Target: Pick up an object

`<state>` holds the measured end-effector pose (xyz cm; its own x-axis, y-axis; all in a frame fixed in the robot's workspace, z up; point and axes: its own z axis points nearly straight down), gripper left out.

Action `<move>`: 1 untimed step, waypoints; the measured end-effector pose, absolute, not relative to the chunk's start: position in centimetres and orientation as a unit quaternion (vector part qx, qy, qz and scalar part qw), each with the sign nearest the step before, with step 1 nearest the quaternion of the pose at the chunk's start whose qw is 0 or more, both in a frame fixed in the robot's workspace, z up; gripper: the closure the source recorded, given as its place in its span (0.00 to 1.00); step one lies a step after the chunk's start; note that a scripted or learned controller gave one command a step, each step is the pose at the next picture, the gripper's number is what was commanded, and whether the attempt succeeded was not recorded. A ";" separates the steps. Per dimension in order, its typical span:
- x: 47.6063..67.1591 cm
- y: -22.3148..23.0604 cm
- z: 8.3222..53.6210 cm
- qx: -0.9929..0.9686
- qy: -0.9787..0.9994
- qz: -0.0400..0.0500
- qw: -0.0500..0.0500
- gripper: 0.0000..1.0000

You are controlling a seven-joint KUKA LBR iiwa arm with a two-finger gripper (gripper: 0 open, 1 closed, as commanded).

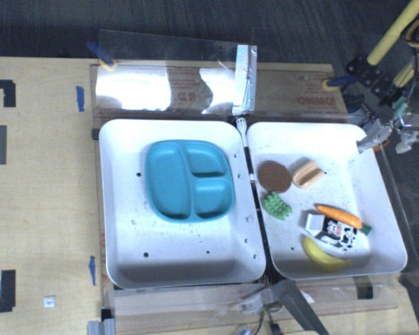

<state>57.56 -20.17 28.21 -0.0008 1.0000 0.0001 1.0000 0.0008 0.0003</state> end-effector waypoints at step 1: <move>59.8 -15.2 18.9 0.657 0.754 -0.001 -0.003 0.00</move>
<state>59.81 -15.23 18.92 -0.1357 0.9908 0.0028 0.9907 0.1357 -0.0059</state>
